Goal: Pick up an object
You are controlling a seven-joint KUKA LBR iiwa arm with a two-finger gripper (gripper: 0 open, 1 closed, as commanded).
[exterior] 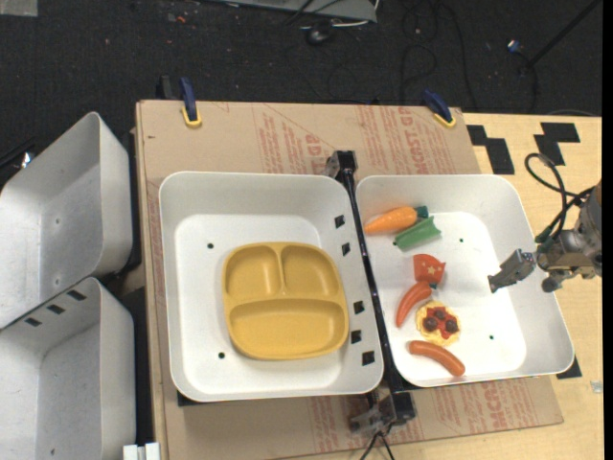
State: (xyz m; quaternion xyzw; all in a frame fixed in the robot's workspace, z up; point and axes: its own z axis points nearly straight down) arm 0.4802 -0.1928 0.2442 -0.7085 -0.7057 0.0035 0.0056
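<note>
A robotics lab — loose black cables (436,60) trail over dark carpet (77,56) at the frame's top, and a cardboard-covered counter (287,132) carries two white bins (182,199) with clamps — spare bins (57,209) at left.

Arm (586,247) cut off at right edge; end effector (508,274) too small and dark, finger state unreadable.

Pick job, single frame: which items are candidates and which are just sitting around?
Candidates, all in the right bin:
- carrot
- green piece
- red piece with a yellow star
- two sausages
- small tart
- end effector, over the bin's right side

Just there:
- yellow divided plate in the left bin
</note>
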